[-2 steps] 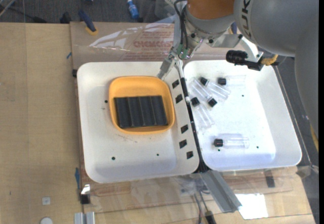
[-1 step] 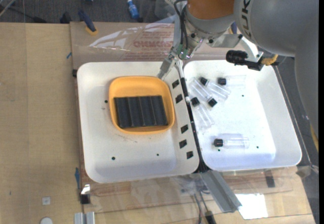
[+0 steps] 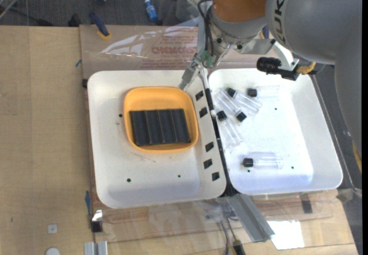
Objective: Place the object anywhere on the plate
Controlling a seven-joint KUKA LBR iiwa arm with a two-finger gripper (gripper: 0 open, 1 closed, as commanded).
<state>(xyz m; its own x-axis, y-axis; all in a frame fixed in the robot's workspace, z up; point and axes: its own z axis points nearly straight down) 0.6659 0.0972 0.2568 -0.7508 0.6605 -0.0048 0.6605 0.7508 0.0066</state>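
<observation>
A light wooden counter [image 3: 40, 133] carries two shallow white bins side by side, the left bin [image 3: 109, 179] touching the right bin [image 3: 310, 133].

Black block [image 3: 160, 127] across most of plate [image 3: 133, 100].

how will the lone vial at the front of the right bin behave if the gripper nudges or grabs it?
The vial lies on its side and looks cylindrical, so a nudge would probably roll it. Its clear body with a small black cap suggests it is light and may slip between fingers. It looks stiff; whether it is glass or plastic I cannot tell.
</observation>
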